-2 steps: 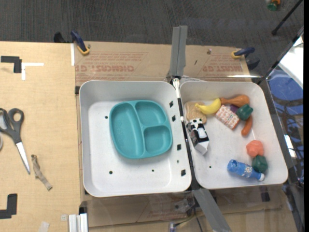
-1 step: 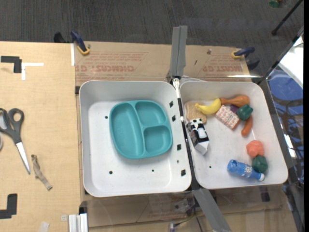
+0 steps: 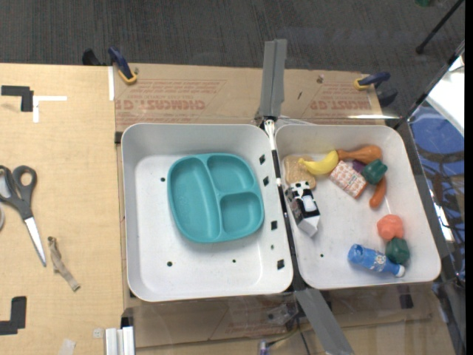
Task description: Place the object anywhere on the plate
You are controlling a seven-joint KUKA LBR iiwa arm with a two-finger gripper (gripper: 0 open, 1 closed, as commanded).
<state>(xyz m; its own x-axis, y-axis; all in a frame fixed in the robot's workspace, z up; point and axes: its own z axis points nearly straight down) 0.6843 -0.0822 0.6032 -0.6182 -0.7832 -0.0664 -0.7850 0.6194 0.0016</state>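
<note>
A teal plate (image 3: 216, 197) with three compartments lies in the left white bin (image 3: 140, 220), with nothing on it. The right bin (image 3: 414, 198) holds the loose objects: a yellow banana (image 3: 320, 163), a brown bread slice (image 3: 296, 171), an orange-brown drumstick (image 3: 361, 154), a pink patterned box (image 3: 348, 179), a black-and-white carton (image 3: 304, 205), a green piece (image 3: 375, 171) atop an orange carrot (image 3: 378, 192), an orange-pink ball (image 3: 390, 225), a dark green item (image 3: 397, 251) and a blue bottle (image 3: 375, 261).
Scissors (image 3: 24, 202) and a small strap (image 3: 63, 263) lie on the wooden bench at the left. Cardboard sits under the bins, held by blue-and-yellow clamps (image 3: 123, 65). A grey bar (image 3: 273, 80) runs back from between the bins.
</note>
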